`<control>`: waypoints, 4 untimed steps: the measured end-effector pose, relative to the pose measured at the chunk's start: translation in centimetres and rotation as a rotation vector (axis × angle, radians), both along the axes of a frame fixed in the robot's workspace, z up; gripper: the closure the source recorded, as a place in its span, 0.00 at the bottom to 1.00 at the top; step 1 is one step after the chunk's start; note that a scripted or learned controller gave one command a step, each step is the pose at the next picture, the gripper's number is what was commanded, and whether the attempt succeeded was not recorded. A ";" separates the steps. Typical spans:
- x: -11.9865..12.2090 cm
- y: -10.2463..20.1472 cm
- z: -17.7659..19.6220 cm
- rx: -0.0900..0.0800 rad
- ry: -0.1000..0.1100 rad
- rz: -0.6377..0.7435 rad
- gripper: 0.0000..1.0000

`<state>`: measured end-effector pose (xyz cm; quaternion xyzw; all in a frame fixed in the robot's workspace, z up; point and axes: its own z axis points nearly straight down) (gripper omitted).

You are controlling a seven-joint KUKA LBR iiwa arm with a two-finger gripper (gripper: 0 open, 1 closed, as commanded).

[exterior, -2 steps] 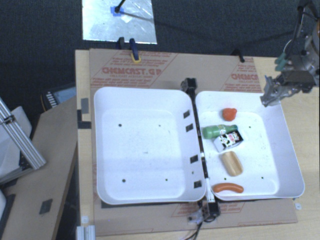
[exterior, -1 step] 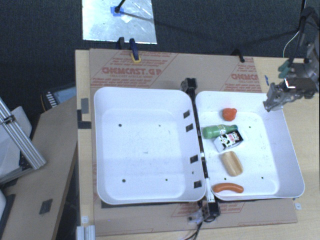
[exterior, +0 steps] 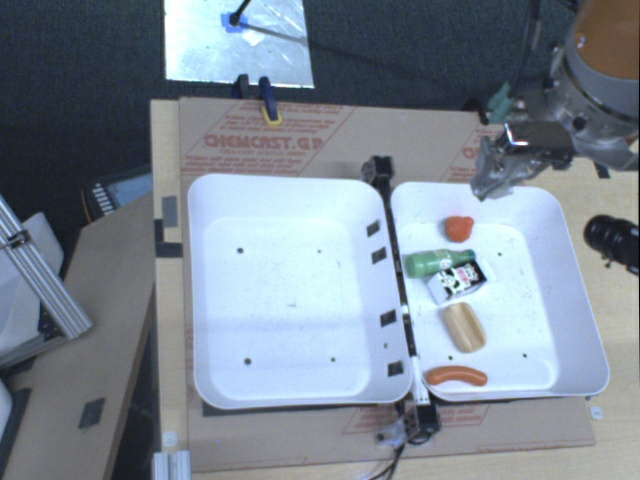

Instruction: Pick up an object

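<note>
The right bin (exterior: 560, 268) holds several small items along its left side. A small orange-red piece (exterior: 459, 229) lies farthest back. In front of it are a green bottle (exterior: 436, 262) on its side and a black-and-white carton (exterior: 457, 281). A tan bread roll (exterior: 464, 326) comes after that, and an orange sausage (exterior: 457, 376) rests by the front wall. My gripper (exterior: 490, 182) hangs above the bin's back rim, behind and to the right of the orange-red piece, with nothing seen between its fingers.
The left bin (exterior: 290, 288) sits beside the right one, joined by a black hinge strip (exterior: 392, 268). A shiny metal sheet (exterior: 238, 28) lies behind the bench. An aluminium rail (exterior: 35, 278) stands at the left.
</note>
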<state>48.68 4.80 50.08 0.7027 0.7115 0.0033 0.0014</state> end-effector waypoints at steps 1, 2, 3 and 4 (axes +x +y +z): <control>0.3 -1.5 -9.8 -0.004 0.013 -0.012 1.00; -0.1 -12.5 -8.2 -0.006 0.002 -0.023 1.00; 0.0 -4.6 -5.6 -0.001 0.001 -0.001 1.00; 0.0 -12.1 -1.7 -0.006 -0.001 -0.017 1.00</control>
